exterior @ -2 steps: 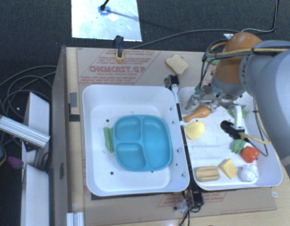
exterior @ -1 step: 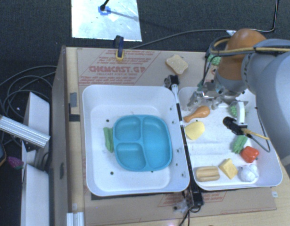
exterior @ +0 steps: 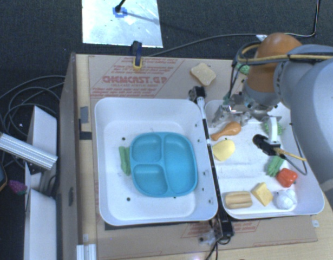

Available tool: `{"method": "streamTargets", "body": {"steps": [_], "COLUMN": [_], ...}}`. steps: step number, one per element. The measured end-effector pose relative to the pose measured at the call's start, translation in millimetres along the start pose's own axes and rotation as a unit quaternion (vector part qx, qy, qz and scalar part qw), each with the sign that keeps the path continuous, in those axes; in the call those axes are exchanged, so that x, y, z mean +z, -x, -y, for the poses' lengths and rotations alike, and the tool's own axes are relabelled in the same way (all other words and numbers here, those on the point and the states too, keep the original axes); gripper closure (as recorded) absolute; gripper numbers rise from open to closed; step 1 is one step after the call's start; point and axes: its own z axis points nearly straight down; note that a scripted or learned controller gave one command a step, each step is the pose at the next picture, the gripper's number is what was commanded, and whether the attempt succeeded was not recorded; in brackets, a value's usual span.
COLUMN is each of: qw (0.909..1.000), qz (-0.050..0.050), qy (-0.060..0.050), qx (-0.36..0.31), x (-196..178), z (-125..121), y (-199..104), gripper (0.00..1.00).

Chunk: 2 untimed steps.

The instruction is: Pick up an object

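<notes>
The pick was not yet made, as far as could be judged: every item lay on a bin floor or on the bench, and nothing showed in the grip of the claw (exterior: pixel 229 114). The claw hung low over the far corner of the right bin (exterior: pixel 315 199), close to the wall it shares with the left bin (exterior: pixel 104 145). How wide it stood could not be told, since the wrist hid much of it, and no contact with any item could be made out.

The likeliest target was the orange-brown drumstick (exterior: pixel 227 129), lying just below the claw on the near side, apart from it or barely so. Just beyond the drumstick, nearer the camera, lay a yellow lump (exterior: pixel 223 149). Well away from the claw, along the near end of the same bin, were a bun (exterior: pixel 237 199), a cheese wedge (exterior: pixel 261 193), a red piece (exterior: pixel 286 176) and a green piece (exterior: pixel 273 166). Across the wall to the claw's other side sat a blue divided plate (exterior: pixel 163 163). A slice of bread (exterior: pixel 203 73) lay on the bench behind the claw, outside both bins.

What was left was the whole grasp: descend, close, lift.
</notes>
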Motion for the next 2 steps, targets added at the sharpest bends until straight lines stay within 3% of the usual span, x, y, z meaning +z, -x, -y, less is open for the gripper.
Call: {"method": "streamTargets", "body": {"steps": [1,2], "qw": [1.0000,1.0000], "qz": [0.000,0.000], "qy": [-0.001,0.001], "qx": [0.001,0.000], "x": [0.1,-11.0], "z": [16.7,15.6], "y": [16.6,16.2], "gripper": [0.00,1.00]}}
